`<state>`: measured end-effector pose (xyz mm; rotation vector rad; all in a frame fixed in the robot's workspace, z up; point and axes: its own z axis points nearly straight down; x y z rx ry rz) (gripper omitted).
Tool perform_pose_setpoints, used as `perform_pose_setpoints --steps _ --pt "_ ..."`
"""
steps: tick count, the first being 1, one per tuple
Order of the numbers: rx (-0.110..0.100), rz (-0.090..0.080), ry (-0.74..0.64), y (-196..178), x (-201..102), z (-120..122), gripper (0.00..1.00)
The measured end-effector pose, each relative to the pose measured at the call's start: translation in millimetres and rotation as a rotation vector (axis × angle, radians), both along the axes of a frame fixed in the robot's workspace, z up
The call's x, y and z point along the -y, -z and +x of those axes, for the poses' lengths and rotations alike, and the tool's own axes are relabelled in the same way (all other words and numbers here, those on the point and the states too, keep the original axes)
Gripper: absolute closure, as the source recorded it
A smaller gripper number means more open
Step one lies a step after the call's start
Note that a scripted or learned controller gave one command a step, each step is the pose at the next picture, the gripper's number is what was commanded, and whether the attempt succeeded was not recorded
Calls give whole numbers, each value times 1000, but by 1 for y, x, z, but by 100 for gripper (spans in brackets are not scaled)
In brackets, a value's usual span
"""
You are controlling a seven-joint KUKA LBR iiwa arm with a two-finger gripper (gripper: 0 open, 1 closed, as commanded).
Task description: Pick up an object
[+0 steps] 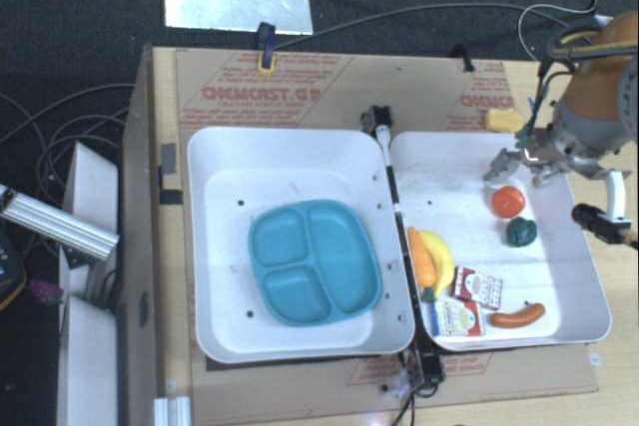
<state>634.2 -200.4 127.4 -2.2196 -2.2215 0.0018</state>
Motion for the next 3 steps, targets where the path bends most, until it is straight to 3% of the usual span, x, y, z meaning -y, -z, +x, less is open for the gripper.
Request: perform_pose_setpoints --steps 1,3 --pt "2 -1 0 43 6 -7 0" --pt "3 -1 -1 43 6 -32 0"
